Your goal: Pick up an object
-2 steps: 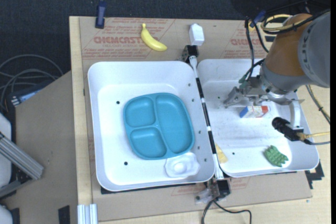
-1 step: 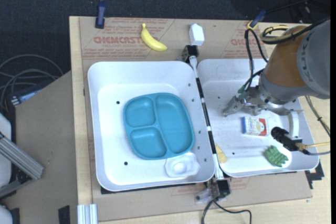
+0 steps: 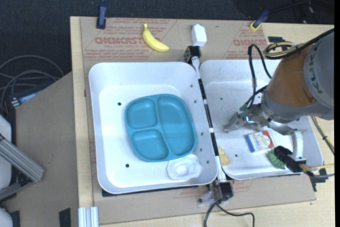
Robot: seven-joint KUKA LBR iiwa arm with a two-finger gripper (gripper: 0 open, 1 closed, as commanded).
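Observation:
My gripper (image 3: pixel 232 124) hangs low over the right bin (image 3: pixel 234 74), near its middle, with the grey and orange arm reaching in from the right. Its metal fingers (image 3: pixel 229 126) point down-left toward the bin floor and look spread apart, with nothing between them. Just right of the gripper lies a small white card with blue and red print (image 3: pixel 259 141). A green object (image 3: pixel 276 158) rests by the bin's front right corner. A small yellow piece (image 3: pixel 223 158) sits at the bin's front left edge.
The left bin (image 3: pixel 106 87) holds a blue divided plate (image 3: pixel 159 127) and a small white cup-like item (image 3: pixel 181 169). A yellow banana (image 3: pixel 153 41) and a white block (image 3: pixel 199 34) lie on the bench behind the bins. Black cables (image 3: pixel 260 61) loop over the right bin's back.

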